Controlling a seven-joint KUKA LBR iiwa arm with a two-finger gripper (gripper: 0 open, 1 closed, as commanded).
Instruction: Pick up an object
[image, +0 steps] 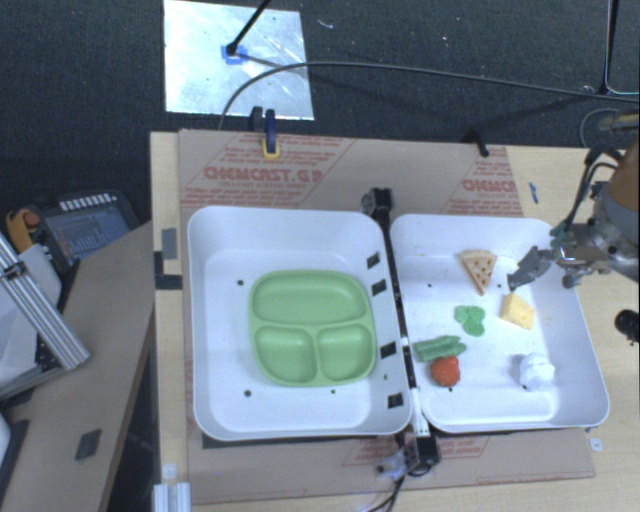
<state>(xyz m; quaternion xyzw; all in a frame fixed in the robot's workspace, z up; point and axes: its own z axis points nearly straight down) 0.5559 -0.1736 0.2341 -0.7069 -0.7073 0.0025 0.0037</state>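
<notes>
One gripper (527, 270) hovers above the cheese wedge (518, 311)

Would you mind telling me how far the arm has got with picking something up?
Nothing looks picked yet: the pizza slice, cheese wedge, green pieces, tomato and white object all lie in the right bin. In hand: the gripper hovers near the cheese wedge. Grasping and lifting remain.

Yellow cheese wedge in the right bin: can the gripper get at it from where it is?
Probably yes. The gripper sits just above the yellow cheese wedge, with nothing between them. The pizza slice and green piece lie to the side, apart from it.
</notes>
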